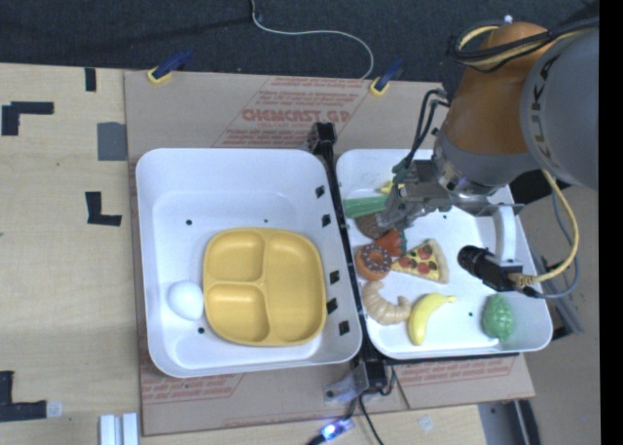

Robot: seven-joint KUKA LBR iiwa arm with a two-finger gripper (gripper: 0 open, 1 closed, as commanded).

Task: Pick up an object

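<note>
Hovering low over the round brown toy donut point(373, 260), the gripper point(397, 211) risks clipping crowded neighbours beside that donut; finger state cannot be told.

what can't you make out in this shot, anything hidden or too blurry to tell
- Camera view: the hand is a dark blur over the right bin, so its finger state and whether it holds anything cannot be told.
- Camera view: the green item and brown item are partly covered by the hand; their kind is unclear.
- Camera view: the arm is cut off by the right edge.
</note>
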